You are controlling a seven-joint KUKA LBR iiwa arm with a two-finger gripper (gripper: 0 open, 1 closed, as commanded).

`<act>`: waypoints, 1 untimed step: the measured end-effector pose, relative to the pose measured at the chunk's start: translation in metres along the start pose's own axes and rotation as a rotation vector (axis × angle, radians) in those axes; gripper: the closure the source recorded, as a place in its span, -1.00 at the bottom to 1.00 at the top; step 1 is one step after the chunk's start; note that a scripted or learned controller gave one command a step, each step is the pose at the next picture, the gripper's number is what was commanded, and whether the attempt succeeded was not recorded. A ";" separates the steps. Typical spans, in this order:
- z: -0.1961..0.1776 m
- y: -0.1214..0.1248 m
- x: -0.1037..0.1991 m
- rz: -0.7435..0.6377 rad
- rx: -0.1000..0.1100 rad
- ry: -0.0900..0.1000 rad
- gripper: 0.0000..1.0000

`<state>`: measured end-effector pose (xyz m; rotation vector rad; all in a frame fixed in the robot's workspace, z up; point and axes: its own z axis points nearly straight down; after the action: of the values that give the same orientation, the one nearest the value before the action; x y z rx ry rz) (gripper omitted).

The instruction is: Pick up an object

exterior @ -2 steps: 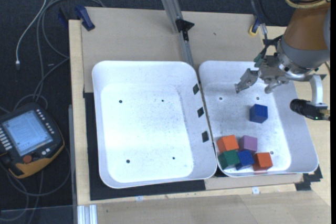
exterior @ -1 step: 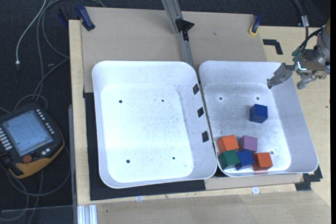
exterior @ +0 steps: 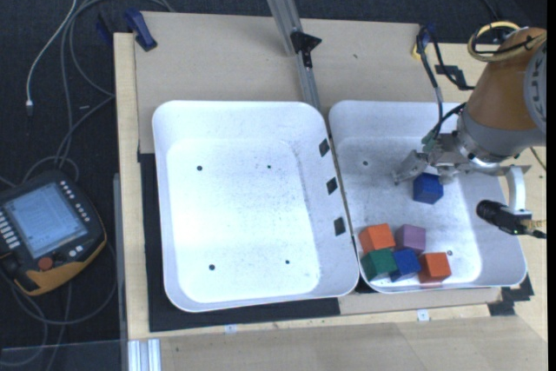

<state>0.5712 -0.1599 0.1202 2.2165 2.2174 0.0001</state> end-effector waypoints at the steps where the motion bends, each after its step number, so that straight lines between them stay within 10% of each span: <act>1: 0.009 -0.004 -0.014 0.000 -0.022 -0.005 -1.00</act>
<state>0.5670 -0.1737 0.1114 2.2031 2.2039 0.0189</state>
